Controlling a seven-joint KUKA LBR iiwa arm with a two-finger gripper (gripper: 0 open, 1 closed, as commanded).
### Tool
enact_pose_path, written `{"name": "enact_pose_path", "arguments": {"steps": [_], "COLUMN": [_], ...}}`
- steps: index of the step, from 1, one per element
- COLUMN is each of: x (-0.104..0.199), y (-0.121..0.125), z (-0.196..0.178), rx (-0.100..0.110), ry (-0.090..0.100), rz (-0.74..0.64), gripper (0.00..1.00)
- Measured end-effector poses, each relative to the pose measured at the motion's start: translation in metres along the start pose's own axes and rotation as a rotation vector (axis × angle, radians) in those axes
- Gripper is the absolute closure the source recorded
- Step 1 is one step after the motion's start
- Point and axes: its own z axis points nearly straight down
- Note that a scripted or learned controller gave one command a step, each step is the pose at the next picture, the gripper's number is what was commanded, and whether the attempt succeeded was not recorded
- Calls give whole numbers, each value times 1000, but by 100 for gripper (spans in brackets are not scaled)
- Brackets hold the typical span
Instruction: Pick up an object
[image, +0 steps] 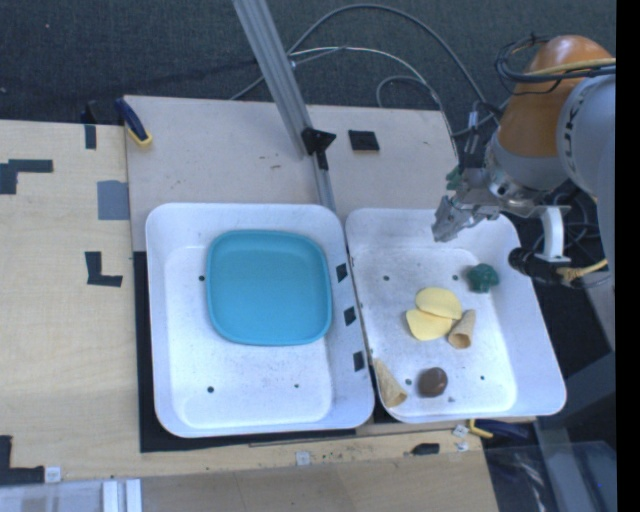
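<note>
- Over the right bin's (530, 360) far corner hangs the claw (447, 226), tilted down and leftward from the arm (560, 110); whether it is open or closed cannot be told, and nothing shows in its hold.
- Loose things lie in that bin: a green lump (484, 277) near the right wall, closest to the claw but apart from it.
- Two yellow pieces (435, 311) sit mid-bin, overlapping, with a tan cone (461, 329) touching their right side.
- A brown ball (432, 382) lies nearer the front, and a second cone (388, 382) rests against the left wall beside it.
- The left bin (180, 300) carries a blue plate (268, 287), well apart from the claw.
- A metal pole (285, 90) slants over the counter (60, 300) to the gap between the bins.
- Cables (400, 40) loop behind the right bin toward the arm.
</note>
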Motion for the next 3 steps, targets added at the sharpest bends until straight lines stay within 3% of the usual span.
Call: {"name": "enact_pose_path", "arguments": {"steps": [2,3], "x": [4,54], "y": [5,4], "z": [-81,-82], "rx": [-1,2], "ry": [0,1], "rz": [0,-3], "gripper": [100,100]}}
